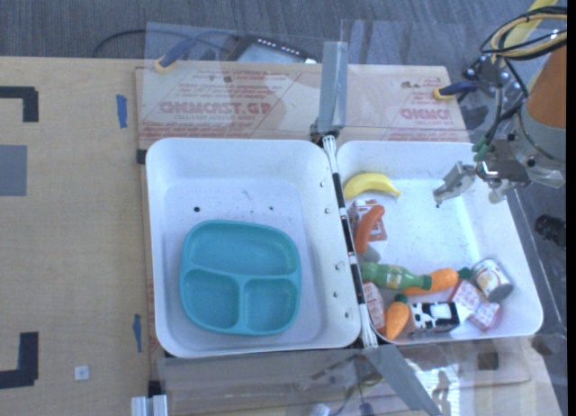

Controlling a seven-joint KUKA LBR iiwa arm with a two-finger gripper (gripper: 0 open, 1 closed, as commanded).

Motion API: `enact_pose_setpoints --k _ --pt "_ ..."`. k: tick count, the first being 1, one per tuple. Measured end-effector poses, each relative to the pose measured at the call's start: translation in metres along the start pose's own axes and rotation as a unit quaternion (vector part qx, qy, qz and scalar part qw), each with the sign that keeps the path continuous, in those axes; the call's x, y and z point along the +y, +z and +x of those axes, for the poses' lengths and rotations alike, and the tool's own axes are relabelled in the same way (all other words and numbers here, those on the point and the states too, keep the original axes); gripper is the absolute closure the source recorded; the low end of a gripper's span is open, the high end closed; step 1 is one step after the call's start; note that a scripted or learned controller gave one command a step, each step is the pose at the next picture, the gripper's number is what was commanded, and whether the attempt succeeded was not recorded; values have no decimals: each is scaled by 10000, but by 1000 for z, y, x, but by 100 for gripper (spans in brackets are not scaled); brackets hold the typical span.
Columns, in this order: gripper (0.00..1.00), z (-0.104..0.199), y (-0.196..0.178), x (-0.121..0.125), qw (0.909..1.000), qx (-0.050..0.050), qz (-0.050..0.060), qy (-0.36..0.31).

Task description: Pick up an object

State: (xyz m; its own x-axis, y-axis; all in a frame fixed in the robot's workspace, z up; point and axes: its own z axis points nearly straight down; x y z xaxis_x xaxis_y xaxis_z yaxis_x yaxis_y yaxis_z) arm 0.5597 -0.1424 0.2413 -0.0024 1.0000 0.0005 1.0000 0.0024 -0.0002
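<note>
Grasp not yet made. Two-finger gripper (pixel 463 182) apart, clamped on nothing, above right white bin (pixel 526 266). Nearest candidate: yellow plastic banana (pixel 370 185), lying near bin's upper left corner.

Arm (pixel 544 108), seen at the right bin's (pixel 526 302) far right corner: grey body with a broad orange band on the segment above the wrist. Yellow link or hose runs diagonally beyond that corner. Black cables loop over the orange band, several strands bundled, dropping toward the wrist. One blue-tipped connector sits on the bundle's side away from the bin. Wrist block is metallic grey with dark fittings and small bright hardware. Gripper (pixel 457 185) over the bin's far wall: pale grey metal, slim, angular fingers; finer detail blurred.
</note>
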Motion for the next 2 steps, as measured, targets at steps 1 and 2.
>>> enact_pose_setpoints --k 1,2 --pt "0 6 155 89 9990 -10 -29 -448" --pt "0 -6 155 -5 9998 -3 -16 -202"
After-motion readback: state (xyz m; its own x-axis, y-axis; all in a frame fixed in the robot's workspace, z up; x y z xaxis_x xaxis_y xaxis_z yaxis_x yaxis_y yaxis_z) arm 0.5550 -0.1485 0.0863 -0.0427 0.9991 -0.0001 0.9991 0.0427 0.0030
